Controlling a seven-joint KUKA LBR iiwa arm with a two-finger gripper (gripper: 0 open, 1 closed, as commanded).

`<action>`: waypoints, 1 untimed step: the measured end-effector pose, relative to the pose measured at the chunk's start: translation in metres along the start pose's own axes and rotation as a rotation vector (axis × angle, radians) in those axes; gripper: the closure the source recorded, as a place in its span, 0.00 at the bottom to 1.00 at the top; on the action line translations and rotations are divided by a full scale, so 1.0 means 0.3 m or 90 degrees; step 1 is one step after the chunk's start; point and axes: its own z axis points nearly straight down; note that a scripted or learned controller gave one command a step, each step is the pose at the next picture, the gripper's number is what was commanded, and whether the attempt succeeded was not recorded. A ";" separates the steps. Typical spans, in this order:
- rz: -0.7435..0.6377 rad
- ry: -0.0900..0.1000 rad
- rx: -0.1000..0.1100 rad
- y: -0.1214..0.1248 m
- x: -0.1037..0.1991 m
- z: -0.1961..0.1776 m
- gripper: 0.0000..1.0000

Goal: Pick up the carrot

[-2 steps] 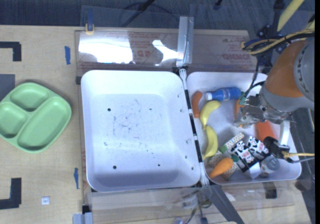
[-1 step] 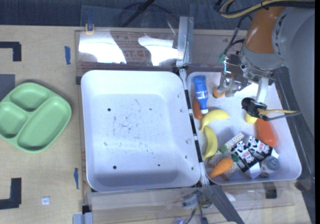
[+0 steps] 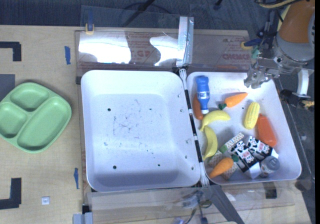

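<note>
Far off to the left of my claw, a green divided plate (image 3: 34,116) sits on the bench (image 3: 37,43), well apart from everything else. Next comes the left white bin (image 3: 135,128), also well left of the claw. The right white bin (image 3: 287,133) lies under and below the claw.

Inside that right bin, a blue bottle (image 3: 202,91) stands to the claw's left. A yellow banana (image 3: 212,128) curves below it. The carrot (image 3: 235,99) lies just below and slightly left of the claw, near but not touching it, its green top pointing left and its orange body pointing up toward the claw. A second small orange carrot-like piece (image 3: 222,167) rests near the bin's front edge, well below the claw. A yellow corn cob (image 3: 251,115) lies below the claw, an orange-red vegetable (image 3: 266,129) beside it, and a black-and-white carton (image 3: 252,153) further down.

My claw (image 3: 256,79) hangs over the bin's upper right corner, holding nothing; I cannot tell whether it is spread or clenched. The arm (image 3: 297,23) reaches in from the right, orange band above the wrist, pointing down.
</note>
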 end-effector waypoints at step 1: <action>-0.001 0.000 0.000 0.000 0.003 0.000 0.00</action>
